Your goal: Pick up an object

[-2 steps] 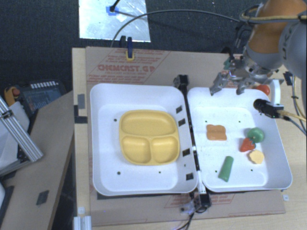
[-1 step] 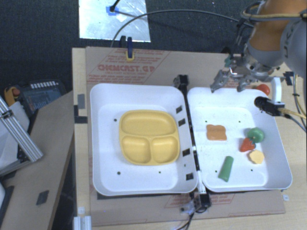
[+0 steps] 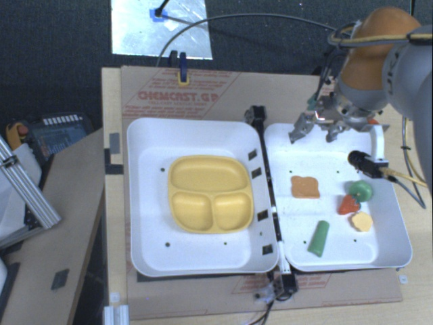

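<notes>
Grey end effector point(image 3: 315, 131) fingers spread, nothing between, over right bin point(image 3: 392, 249) far edge. Toast slice point(image 3: 305, 187) just below; green cylinder point(image 3: 318, 237) farther below.

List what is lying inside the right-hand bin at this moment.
The right bin holds an orange toast-like slice, a green cylinder, a green round piece, a red piece and a yellow piece. The gripper covers its far edge.
</notes>
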{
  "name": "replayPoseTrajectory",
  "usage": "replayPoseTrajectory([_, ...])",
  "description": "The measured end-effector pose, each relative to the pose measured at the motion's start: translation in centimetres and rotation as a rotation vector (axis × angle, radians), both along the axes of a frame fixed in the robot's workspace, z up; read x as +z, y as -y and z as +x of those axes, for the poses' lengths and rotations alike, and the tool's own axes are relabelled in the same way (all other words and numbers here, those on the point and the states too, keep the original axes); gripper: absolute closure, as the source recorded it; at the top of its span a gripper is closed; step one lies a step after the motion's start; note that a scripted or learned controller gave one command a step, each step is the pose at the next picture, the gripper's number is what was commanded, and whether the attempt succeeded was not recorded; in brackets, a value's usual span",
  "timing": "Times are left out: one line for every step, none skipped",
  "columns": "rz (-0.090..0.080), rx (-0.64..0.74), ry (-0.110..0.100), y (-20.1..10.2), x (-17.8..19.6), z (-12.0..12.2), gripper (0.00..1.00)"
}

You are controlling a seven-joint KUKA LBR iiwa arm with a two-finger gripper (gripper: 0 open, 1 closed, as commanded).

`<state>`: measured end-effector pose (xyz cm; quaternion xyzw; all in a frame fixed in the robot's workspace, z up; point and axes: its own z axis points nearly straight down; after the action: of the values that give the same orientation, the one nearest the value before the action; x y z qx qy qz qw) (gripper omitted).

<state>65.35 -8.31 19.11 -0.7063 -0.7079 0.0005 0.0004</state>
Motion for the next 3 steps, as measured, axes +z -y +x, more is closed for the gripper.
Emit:
replayPoseTrajectory([0.000, -0.001, 0.001, 0.9, -5.4, 0.5, 0.00])
replayPoseTrajectory([0.000, -0.001, -0.002, 0.9, -10.6, 0.4, 0.00])
replayPoseTrajectory([0.000, -0.001, 0.006, 0.9, -9.1, 0.6, 1.00])
